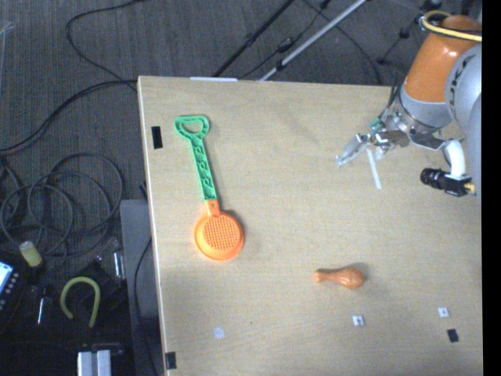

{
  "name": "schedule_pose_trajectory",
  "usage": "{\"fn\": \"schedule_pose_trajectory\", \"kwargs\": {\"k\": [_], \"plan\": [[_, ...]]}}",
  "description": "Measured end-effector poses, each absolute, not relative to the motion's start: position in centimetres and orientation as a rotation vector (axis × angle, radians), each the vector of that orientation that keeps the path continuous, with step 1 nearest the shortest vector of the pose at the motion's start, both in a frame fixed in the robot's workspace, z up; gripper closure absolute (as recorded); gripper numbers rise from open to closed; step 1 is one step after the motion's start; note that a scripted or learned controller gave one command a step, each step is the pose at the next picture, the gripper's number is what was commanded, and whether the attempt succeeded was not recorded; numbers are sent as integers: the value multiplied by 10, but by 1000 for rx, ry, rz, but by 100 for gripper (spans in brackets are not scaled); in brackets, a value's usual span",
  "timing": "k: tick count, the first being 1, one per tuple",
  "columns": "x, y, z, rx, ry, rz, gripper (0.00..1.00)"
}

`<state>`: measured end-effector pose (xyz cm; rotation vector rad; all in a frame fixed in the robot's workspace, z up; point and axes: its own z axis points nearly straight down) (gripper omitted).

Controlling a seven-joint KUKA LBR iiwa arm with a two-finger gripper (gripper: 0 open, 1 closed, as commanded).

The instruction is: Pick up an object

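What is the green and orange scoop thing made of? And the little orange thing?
The strainer spoon looks like plastic: flat bright green handle, orange mesh head, matte, with moulded holes. The small orange toy, shaped like a drumstick, looks like smooth plastic or rubber, with a faint sheen; which one is unclear.

The arm's gripper [362, 153] hangs over the far right of the tan bench top [297, 124], its two fingers spread apart with nothing between them. A green-handled orange strainer [210, 198] lies at the left, and an orange drumstick toy [342, 276] lies nearer, well apart from both.
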<state>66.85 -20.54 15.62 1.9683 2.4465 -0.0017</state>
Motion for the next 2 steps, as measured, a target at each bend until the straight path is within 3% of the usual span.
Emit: {"fn": "schedule_pose_trajectory", "kwargs": {"k": [1,2], "plan": [[669,-214,84,1388,2817,-1,0],[669,-220,87,1467,2777,4,0]]}}
